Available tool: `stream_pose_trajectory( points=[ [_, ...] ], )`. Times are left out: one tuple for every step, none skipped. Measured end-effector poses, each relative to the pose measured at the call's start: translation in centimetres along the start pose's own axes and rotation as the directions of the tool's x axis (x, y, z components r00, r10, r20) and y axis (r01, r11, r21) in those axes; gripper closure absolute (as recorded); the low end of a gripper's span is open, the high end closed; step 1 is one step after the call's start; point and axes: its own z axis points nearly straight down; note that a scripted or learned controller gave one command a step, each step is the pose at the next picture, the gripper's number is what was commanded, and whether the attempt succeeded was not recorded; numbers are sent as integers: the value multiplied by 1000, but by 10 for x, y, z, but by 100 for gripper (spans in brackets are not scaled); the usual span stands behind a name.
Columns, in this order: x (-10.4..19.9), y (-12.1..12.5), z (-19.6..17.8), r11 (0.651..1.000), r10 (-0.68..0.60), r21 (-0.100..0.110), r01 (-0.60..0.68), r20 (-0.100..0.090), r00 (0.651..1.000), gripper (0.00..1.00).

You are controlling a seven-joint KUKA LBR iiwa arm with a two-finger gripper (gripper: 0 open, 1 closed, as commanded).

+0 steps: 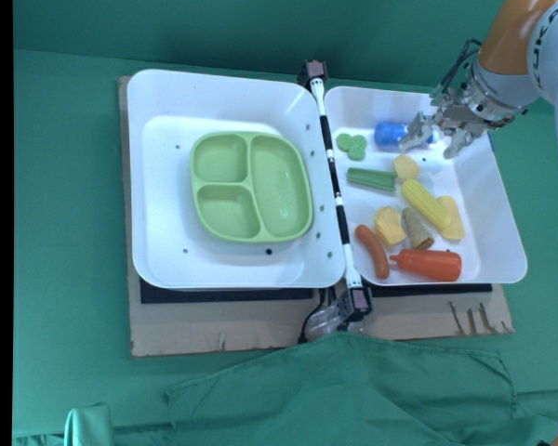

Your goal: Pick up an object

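Observation:
My gripper (439,140) hangs open over the back of the right bin (496,214), its two fingers spread with nothing between them. A blue object (388,135) lies just left of the left finger. Below it lie a small yellow piece (406,166), a green stick (371,179), a corn cob (426,203) and a pale yellow piece (451,217). Nearer the front are a yellow wedge (389,224), a brown piece (416,229), a sausage (372,251) and an orange-red bottle (431,264). A small green piece (351,142) lies at the bin's back left.
The left bin (167,110) holds a light green divided plate (251,186). A black-and-white bar (333,189) runs between the bins. Green cloth (353,388) covers the front of the bench. The arm enters from the upper right.

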Motion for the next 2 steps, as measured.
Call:
stream_pose_trajectory(
  points=[
    [-10,-47,25,1000,-1,-29,1,2,1000,0],
    [-12,33,32,999,-16,45,16,-2,1000,0]
  ],
)
